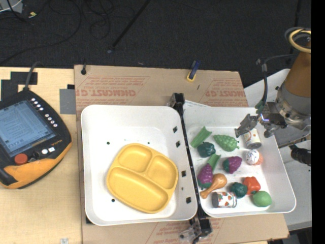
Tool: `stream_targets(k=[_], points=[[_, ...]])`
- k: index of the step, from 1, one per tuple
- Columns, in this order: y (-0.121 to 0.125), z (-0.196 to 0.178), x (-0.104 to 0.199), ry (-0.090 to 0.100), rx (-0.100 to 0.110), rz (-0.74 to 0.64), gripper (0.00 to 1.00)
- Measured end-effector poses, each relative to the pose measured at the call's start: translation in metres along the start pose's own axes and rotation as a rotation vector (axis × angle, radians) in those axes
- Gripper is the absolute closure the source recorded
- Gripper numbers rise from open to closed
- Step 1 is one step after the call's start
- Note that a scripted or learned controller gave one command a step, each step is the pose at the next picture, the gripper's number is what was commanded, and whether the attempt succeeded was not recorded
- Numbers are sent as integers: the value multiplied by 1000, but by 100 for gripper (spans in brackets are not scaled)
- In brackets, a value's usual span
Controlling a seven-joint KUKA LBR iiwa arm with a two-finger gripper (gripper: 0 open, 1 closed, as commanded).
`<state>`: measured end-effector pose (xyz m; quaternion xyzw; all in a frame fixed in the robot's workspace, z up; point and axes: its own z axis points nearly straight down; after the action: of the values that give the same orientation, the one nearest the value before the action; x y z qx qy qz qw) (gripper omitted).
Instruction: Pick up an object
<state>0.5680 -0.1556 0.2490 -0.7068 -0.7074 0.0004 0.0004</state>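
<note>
We see two white bins side by side on the worktop (45,207). The left bin (96,131) carries a yellow tray (142,177) with three compartments, set toward its near right; bare white floor runs along its far and left sides. The right bin (284,187) holds the toys, crowded into its middle and near part, while its far strip lies bare.

The arm (299,80) comes in from the right, over the right bin's far right corner. The jaws (250,128) hang just above a small can (252,139) near the right wall; whether they are wide or narrow we cannot tell, and we see nothing held between them.

Just near of the can lies a white and orange ball (253,157). To the left sit green grapes (226,142), a dark green toy (206,149) and a green pepper (200,136) by the divider. Nearer lie purple grapes (232,163), a purple toy (205,174), a drumstick (214,184), a teal toy (237,189), a red toy (251,183), a lime (261,199) and a tin (224,200) on its side.

The toys stand close together, many touching, with little room between them.

A cardboard sheet (127,88) under the bins bears red printing, upside down and not clearly readable. A blue and yellow clamp (193,71) grips its far edge. A pendant (28,136) with a screen lies at far left.
</note>
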Motion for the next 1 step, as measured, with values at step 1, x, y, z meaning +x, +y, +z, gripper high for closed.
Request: stream_targets(k=[1], points=[[-19, 148, 26, -1, -2, 1, 0]])
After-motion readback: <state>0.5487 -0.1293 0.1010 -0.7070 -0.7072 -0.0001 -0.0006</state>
